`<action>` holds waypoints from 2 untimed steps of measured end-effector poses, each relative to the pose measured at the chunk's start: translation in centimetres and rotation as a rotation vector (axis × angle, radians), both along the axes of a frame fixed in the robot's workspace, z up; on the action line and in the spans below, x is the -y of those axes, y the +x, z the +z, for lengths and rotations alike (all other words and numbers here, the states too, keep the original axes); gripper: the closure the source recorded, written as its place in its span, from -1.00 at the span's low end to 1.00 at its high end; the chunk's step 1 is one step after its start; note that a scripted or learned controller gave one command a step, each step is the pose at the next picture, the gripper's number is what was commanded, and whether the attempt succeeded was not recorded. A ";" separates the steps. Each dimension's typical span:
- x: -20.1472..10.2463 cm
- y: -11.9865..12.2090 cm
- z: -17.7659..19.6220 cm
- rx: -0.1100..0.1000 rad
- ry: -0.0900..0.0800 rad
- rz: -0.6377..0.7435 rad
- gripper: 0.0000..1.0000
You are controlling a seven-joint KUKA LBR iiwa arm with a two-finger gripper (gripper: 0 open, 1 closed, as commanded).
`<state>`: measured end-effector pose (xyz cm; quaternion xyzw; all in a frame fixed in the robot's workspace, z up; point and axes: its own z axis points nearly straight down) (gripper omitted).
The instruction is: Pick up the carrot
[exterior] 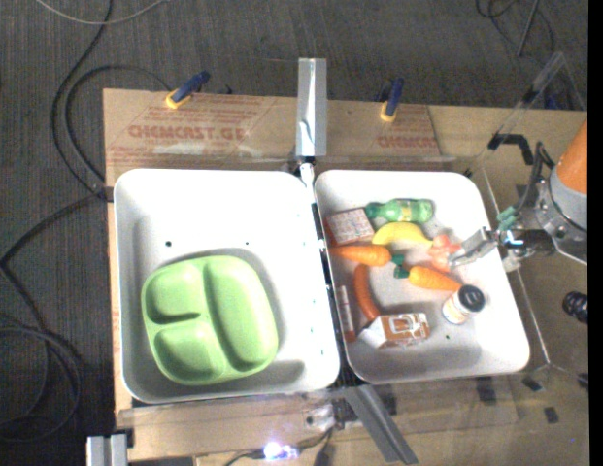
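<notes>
The carrot (432,279) lies in the right bin (495,343), near its middle and towards the arm's side, a short orange taper with a green tip pointing left; it rests flat, tilted slightly across the bin floor. A second, similar carrot (364,254) lies further left, just under a yellow banana (398,233), so either could answer the task. The nearer one looks the easier reach, I judge, since it sits just below the gripper (473,249). That gripper hovers over the bin's right part with nothing between its fingers; whether they are spread or pressed together I cannot tell at this size. Around the carrot the bin is crowded: a small dark-capped bottle (463,304) just beside its thick end, a brown carton (403,328) below, a red sausage (364,294) to the left, a green bottle (403,209) at the top. The left bin (131,260) holds a green divided plate (212,316), well apart.
</notes>
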<state>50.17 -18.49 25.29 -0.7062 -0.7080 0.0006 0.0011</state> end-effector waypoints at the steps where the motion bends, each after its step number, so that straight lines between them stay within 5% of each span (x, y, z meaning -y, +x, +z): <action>1: -6.3 2.9 -10.4 -0.002 0.001 -0.015 -1.00; 2: -3.9 4.5 -15.7 0.000 -0.001 0.020 -1.00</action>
